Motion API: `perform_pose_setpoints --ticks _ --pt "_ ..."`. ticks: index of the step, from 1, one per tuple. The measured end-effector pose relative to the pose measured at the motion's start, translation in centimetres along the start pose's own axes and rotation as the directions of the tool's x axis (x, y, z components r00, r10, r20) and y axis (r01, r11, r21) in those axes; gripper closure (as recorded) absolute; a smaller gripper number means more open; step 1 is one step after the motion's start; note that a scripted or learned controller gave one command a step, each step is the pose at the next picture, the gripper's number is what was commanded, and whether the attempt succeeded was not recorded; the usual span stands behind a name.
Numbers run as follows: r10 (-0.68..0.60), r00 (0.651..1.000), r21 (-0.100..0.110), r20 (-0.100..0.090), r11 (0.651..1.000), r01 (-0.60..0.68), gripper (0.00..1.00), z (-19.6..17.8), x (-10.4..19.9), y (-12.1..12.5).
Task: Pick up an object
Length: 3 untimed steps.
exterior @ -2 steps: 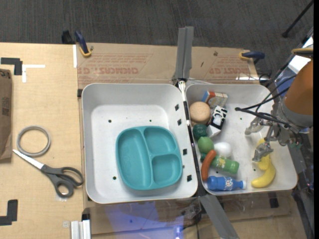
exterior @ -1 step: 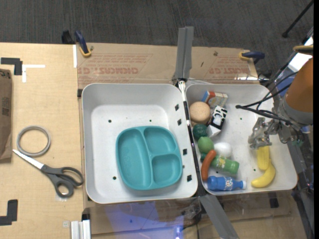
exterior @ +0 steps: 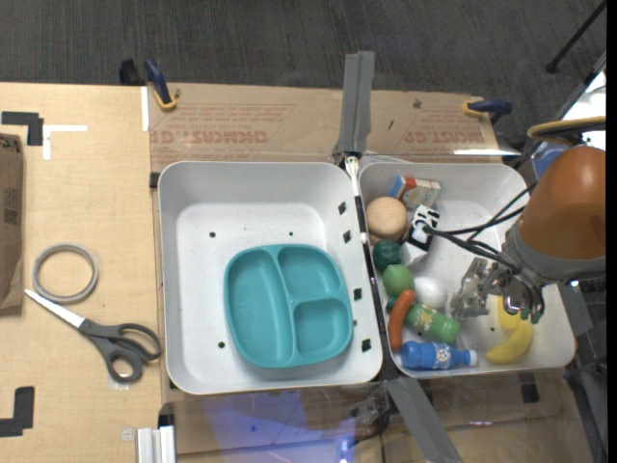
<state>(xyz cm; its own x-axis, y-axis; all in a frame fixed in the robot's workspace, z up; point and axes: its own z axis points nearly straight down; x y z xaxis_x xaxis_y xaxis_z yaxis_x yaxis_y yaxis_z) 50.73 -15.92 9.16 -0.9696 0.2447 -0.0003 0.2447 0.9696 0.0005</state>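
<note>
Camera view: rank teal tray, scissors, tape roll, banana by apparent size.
1. teal tray
2. scissors
3. tape roll and banana look about alike; the gripper covers part of the banana, so no ranking.

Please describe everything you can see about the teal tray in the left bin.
The teal tray is a shallow divided plate with rounded corners, and it looks like smooth plastic. Raised ridges split it into three compartments: one long section on its left, and two smaller ones on its right. All three hold nothing. It lies flat, right side up and slightly rotated, on the floor of the left bin, toward the near wall. Nothing else touches it.
</note>
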Motion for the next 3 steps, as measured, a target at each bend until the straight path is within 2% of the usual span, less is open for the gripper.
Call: perform_pose_setpoints --ticks 1,2,3 --pt "0.208 0.978 0.001 0.004 0.978 -0.208 1.0 -19.6 -6.4 -2.3" --pt "-0.089 0.996 0.001 0.005 0.996 0.089 1.0 -0.1 -9.9 0.0" --pt "-0.089 0.996 0.001 0.005 0.996 0.089 0.0 -0.1 -9.9 0.0"
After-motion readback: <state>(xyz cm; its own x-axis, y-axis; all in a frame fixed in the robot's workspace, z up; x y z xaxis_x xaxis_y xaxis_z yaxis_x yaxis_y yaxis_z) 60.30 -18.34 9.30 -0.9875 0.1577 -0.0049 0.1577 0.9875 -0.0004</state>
